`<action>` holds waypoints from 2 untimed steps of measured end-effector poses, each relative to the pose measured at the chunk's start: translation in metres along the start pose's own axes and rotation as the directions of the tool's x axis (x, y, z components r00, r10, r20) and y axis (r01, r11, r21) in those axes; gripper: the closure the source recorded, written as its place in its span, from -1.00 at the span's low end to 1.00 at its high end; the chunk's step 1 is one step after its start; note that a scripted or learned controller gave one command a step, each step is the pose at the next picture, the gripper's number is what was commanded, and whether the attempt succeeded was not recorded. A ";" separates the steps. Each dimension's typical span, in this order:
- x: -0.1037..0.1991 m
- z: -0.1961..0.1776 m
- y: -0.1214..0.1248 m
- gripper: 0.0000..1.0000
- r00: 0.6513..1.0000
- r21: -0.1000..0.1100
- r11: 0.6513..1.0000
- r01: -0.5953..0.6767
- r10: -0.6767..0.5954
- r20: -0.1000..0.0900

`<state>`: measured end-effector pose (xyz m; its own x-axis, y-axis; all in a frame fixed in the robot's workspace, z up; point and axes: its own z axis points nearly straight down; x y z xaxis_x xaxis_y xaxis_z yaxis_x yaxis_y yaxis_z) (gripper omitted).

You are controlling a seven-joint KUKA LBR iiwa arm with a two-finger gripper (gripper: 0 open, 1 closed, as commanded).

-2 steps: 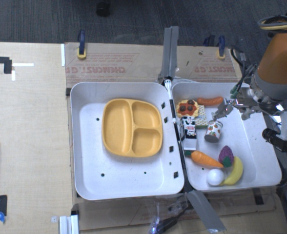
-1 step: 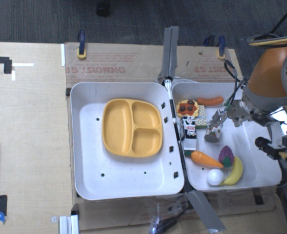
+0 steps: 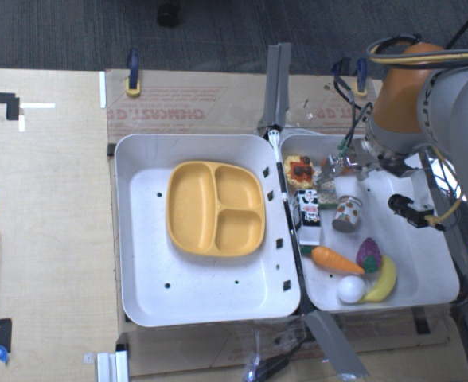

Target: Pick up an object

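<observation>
So we've got the gripper (image 3: 335, 168) down in the far-left corner of the right bin (image 3: 425, 289), and honestly we can't tell from this angle how it's set or whether anything's in it, too much cable and metal clutter there. Right beside it sits a little pizza-looking toy (image 3: 299, 169) against the bin wall, and just nearer the camera a black-and-white carton (image 3: 309, 208) and a small patterned cup (image 3: 346, 213) lying on its side.

If we're guessing a target, the cup or the carton are nearest. The carton looks boxy and flat-sided, probably light, so we'd pinch it across the narrow faces. The cup is round and would likely roll, so grab it across the body.

Further out: an orange carrot (image 3: 337, 260), tapered and smooth-looking, a purple textured thing (image 3: 368, 252), a curved yellow banana (image 3: 384, 282) and a white ball (image 3: 350, 290), all clustered near the front. The ball looks slippery, we'd skip it.

The left bin (image 3: 138, 293) holds a yellow three-compartment plate (image 3: 216, 208), glossy plastic by the look.
</observation>
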<state>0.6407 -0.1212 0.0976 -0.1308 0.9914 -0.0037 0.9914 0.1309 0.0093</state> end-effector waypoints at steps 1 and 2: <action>-0.039 0.000 -0.057 -1.00 0.996 0.000 0.996 0.086 -0.086 0.001; 0.004 0.005 -0.043 -1.00 1.000 0.009 1.000 0.025 -0.025 -0.003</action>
<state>0.5971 -0.1227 0.0919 -0.1557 0.9878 -0.0005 0.9878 0.1557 0.0003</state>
